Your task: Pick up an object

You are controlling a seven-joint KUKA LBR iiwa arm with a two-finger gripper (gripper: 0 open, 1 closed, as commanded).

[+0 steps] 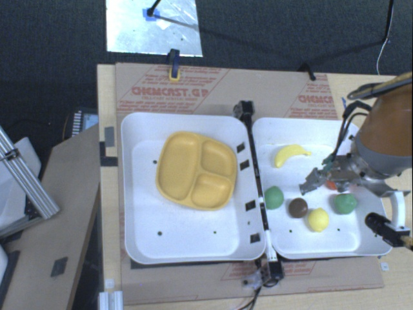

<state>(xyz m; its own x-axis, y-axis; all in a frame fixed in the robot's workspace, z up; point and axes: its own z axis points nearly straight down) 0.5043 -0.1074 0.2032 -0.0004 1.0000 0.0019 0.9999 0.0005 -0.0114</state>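
In the right bin (322,129) lie a yellow banana (290,154), a green ball (273,197), a brown ball (297,206), a yellow lemon-like fruit (317,219) and a second green piece (345,203). My gripper (317,178) hangs low over this bin, right of the banana and above the brown ball. A small red-orange object (332,185) shows just beneath the gripper's body, partly hidden by it. Nothing is seen held.
The left bin (145,237) holds a yellow divided plate (195,169). A black divider strip (253,173) runs between the bins. The arm's orange band (387,124) and grey wrist cover the right bin's right side. Cardboard lies under both bins.
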